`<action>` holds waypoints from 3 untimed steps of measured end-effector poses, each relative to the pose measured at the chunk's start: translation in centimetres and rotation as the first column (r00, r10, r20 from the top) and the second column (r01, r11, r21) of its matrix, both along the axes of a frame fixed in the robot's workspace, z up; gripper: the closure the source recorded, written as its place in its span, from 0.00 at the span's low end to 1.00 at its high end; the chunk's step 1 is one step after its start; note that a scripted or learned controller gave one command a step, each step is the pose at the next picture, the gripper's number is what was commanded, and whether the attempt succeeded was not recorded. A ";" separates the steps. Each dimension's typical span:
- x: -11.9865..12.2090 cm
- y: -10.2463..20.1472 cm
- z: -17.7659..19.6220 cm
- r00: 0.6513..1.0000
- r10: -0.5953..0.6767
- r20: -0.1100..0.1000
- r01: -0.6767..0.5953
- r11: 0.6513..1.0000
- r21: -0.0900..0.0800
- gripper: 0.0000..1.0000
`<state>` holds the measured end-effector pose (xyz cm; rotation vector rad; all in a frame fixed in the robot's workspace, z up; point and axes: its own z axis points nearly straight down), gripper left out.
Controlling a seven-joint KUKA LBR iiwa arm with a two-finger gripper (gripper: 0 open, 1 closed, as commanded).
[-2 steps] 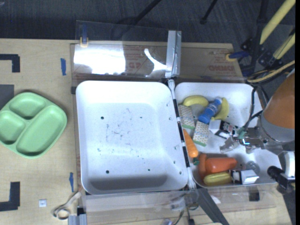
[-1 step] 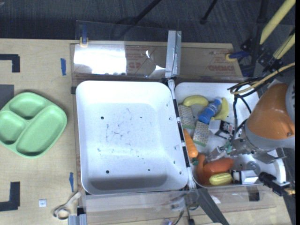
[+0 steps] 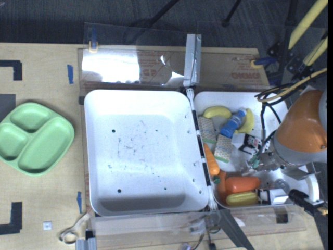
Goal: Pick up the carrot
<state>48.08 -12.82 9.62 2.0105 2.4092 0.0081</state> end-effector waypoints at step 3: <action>6.7 -0.8 -0.9 1.000 0.019 -0.001 -0.019 1.000 -0.004 1.00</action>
